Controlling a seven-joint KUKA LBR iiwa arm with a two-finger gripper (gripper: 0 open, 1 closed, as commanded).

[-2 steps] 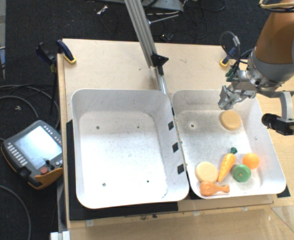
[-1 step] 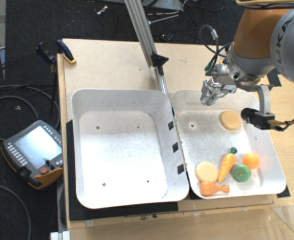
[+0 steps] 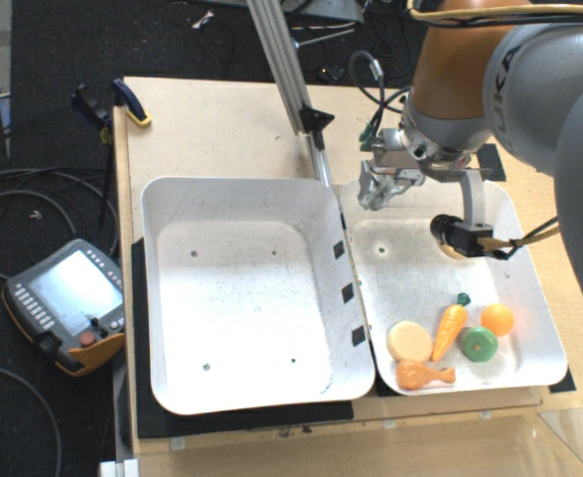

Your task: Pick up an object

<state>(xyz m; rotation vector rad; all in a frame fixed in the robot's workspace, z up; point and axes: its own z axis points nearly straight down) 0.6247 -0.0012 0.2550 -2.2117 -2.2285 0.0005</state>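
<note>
Watching from the overhead camera: the arm point(image 3: 510, 78) comes in from the right, big grey body with the orange band, and hangs over the far end of the right bin point(image 3: 539, 276). The left bin point(image 3: 231, 286) sits just beside it, their rims touching along the middle.

The gripper point(image 3: 378, 195) sits above the right bin's far left corner, well apart from the objects. Whether it is spread or pressed together I cannot tell from this angle; nothing shows in its grasp.

Progress, as I judge it: nothing picked yet. The approach, the descent and the grasp are all left to do.

Candidates are clustered at the near end of the right bin. The carrot point(image 3: 449, 330) is the only clearly long one: its axis runs diagonally, green top toward the far right, tip toward the near left. The drumstick point(image 3: 422, 374) lies roughly across the bin, bone end to the right. Beside them are a pale round disc point(image 3: 409, 342), a green round piece point(image 3: 479, 343) and an orange ball point(image 3: 497, 319).
</note>
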